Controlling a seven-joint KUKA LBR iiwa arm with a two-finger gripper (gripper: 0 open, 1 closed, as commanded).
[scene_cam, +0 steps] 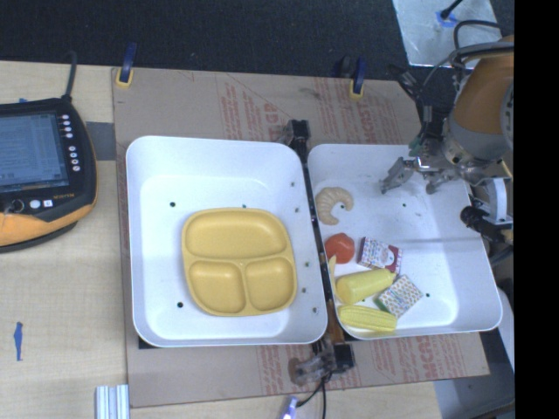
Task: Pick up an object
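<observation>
Cardboard-covered bench, two white bins. Camera view: gripper (417,173) splayed wide over right bin (454,260) far end, holding nothing. Likeliest pick — croissant (334,202), lying apart nr the divider; prob. light, stiff plastic, grab across its middle. Tomato (341,248), corn (367,319), small boxes (378,255) crowd nr front-left — awkward. Yellow tray (238,260) in left bin.

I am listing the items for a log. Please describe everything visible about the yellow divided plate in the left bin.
The yellow divided plate looks like matte plastic, a rounded rectangle with one long compartment at the far side and two smaller ones at the near side. It lies flat, right way up, slightly turned, on the floor of the left bin, nearer its front right corner. Nothing lies in it or touches it besides the bin.
</observation>
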